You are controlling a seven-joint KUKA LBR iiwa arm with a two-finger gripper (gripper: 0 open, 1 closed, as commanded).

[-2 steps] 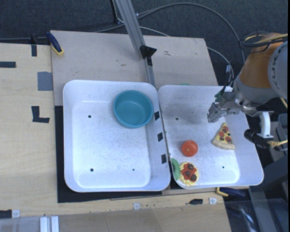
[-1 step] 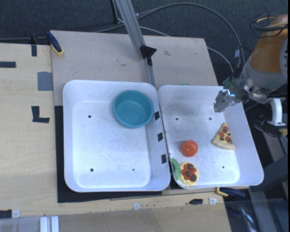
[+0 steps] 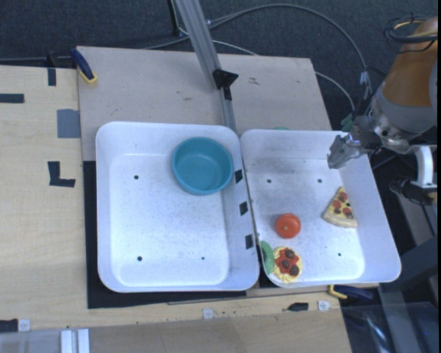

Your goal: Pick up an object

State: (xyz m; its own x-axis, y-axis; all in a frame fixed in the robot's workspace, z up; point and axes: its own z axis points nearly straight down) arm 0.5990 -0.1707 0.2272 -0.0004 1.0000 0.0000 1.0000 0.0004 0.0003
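While the arm is reaching in from the right, the gripper (image 3: 338, 155) is hanging over the upper right part of the right bin (image 3: 309, 149), and nothing is showing between its tips; whether the jaws are standing open or closed I cannot tell at this slant.

Three candidate objects are lying in that bin. A pizza slice (image 3: 340, 209) is sitting nearest, below the gripper and close to the bin's right wall. A tomato (image 3: 287, 226) is resting near the middle, apart from the slice. A small round pizza (image 3: 287, 263) is lying at the lower left corner, with a green piece (image 3: 267, 254) just beside it against the rim. In the left bin (image 3: 132, 219), a blue bowl (image 3: 202, 165) is standing near the top.

I am judging all of these to be toy food: light, stiff and probably smooth. The slice is looking flat and low, so closing across its narrower sides should be suiting it, though a wedge could be squirting out. The tomato is looking rounder and taller, offering an easier hold across its middle, yet it may be rolling if nudged.
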